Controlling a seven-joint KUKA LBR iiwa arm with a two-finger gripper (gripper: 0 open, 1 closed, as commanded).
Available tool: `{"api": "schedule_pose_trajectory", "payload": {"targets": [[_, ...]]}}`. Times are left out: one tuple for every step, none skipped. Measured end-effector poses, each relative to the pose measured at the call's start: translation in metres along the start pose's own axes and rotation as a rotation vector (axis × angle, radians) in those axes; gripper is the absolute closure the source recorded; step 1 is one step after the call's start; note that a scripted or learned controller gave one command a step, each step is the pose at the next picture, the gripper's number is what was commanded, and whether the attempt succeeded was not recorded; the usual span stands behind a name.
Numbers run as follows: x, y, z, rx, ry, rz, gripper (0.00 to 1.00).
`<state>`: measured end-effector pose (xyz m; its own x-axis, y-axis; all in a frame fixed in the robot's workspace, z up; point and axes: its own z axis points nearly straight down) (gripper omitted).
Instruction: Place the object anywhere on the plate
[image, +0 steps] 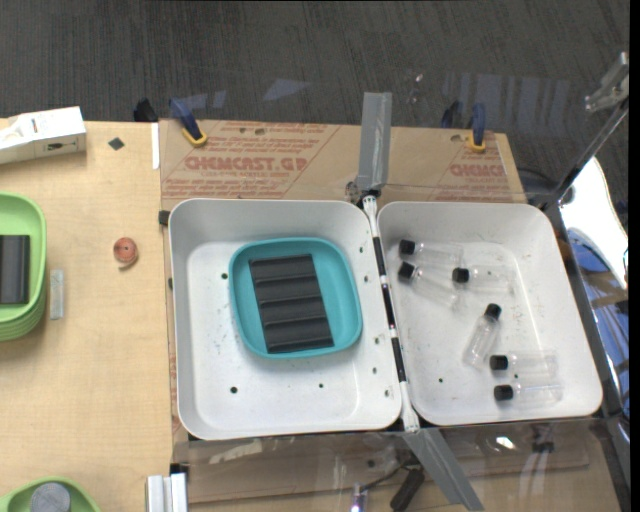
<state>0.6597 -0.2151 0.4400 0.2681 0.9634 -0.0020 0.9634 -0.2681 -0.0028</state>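
Six clear vials (483, 335) with black caps lie scattered in the right bin (560, 300), well apart from the teal plate (345, 290) in the left bin (200, 300). They look light, stiff, slippery and perhaps fragile, so take one across the middle of its body. I cannot tell the state of the hand.

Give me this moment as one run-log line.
stage: pre-pick | plate: teal, left bin, carries dark ridged block | vials: clear, black caps, loose in right bin
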Motion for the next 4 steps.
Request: {"api": "schedule_pose_trajectory", "payload": {"targets": [[-0.0005,0.0,-0.0001,0.0,0.001,0.102,0.0],[0.0032,-0.0012,0.0007,0.002,0.001,0.14,0.0],[0.0006,-0.0008,-0.0001,0.0,0.001,0.215,0.0],[0.001,-0.001,-0.0005,-0.001,0.001,0.299,0.0]]}}
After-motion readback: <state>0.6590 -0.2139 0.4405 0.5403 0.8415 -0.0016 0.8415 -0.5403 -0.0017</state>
